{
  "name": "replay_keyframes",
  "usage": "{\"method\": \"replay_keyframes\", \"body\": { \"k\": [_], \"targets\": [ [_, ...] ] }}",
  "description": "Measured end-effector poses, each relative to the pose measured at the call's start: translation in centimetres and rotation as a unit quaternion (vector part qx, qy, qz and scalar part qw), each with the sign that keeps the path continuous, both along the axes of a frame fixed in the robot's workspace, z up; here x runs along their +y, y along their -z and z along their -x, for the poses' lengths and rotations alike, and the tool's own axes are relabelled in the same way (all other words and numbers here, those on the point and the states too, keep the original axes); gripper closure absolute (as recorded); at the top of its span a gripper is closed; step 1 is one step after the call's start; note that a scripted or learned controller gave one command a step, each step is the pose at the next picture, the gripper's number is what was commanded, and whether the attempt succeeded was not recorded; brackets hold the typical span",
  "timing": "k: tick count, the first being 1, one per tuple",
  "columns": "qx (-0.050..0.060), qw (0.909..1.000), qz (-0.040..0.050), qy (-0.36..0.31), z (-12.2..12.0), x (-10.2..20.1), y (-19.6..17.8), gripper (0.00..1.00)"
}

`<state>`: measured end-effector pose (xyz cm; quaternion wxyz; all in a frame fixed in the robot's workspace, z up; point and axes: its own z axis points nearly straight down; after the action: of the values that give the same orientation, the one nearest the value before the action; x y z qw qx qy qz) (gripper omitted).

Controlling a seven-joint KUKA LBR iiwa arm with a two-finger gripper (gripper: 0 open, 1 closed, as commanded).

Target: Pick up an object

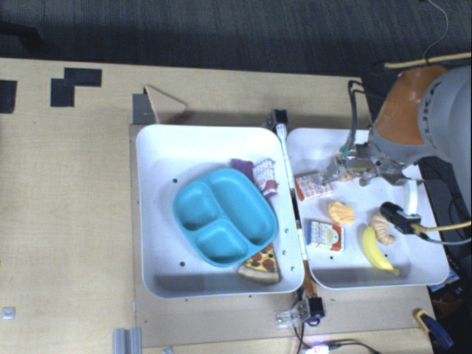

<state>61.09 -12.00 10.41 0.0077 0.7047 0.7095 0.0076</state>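
Grey arm's fingers (346, 169) low over right bin (435, 268), near red-white packet (313, 186).

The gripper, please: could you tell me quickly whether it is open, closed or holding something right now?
Gripper: cannot be told; it hovers low in the right bin, near the small red-and-white packet.

- Your desk (66, 220) is a pale tan wooden surface with black tape patches (74, 85) near its far left edge.
- On it you have two shallow white plastic bins touching side by side: the left bin (158, 198) and the right bin (428, 268).
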Motion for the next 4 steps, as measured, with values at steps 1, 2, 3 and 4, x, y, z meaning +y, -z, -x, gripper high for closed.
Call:
{"method": "replay_keyframes", "body": {
  "k": [1,2,3,4],
  "targets": [
    [0.006,1.0,0.0004,0.002,5.3,3.5,1.6,0.0],
    [0.004,1.0,0.001,0.002,5.1,3.4,0.5,1.0],
    [0.004,1.0,0.001,0.002,5.1,3.4,0.5,0.0],
    [0.005,1.0,0.0007,0.003,6.5,3.7,1.6,0.0]
  ]
}}
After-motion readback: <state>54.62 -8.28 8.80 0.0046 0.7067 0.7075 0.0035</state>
